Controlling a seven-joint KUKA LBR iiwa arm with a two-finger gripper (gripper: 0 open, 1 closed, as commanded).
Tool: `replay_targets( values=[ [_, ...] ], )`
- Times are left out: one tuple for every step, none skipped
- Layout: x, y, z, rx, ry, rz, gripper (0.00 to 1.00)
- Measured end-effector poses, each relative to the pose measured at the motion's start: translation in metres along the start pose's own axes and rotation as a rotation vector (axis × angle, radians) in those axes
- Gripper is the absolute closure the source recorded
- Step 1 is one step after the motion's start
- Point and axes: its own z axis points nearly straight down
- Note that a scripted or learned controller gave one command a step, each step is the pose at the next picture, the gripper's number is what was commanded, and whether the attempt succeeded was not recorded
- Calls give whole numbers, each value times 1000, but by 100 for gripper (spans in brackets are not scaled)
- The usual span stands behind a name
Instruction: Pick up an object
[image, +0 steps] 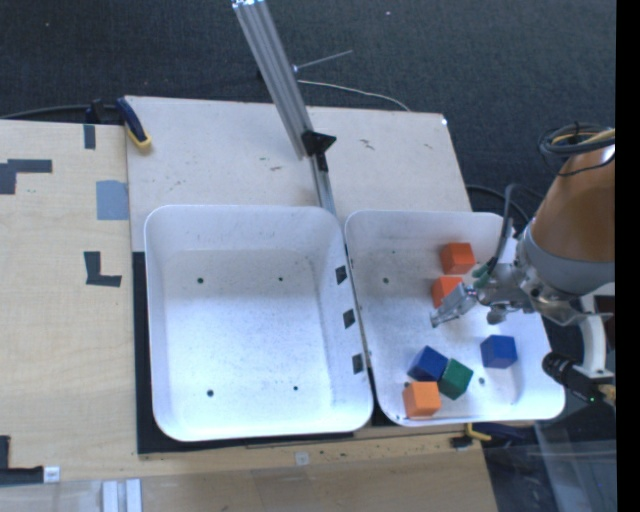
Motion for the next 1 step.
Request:
replay_targets(
  values=[
    [37,16,42,4,1,-2,0]
  ],
)
